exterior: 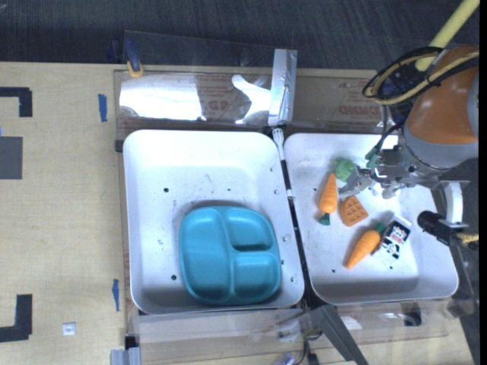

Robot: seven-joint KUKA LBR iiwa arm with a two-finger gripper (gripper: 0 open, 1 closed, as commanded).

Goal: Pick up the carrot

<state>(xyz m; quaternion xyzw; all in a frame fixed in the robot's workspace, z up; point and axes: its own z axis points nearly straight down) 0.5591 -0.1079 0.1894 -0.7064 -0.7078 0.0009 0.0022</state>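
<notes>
Two carrots (328, 194) lie near the fingers (364, 179) (seemingly parted, gripping nothing).

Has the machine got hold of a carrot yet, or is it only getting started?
Nothing looks done yet: both carrots lie on the floor of the right bin, one upright-ish near the divider, one lower down beside a small black-and-white item. In hand: the pincer sits low in that bin, near the green item and the orange waffle-like piece, with no carrot in it. Left: closing on a carrot and lifting it.
</notes>
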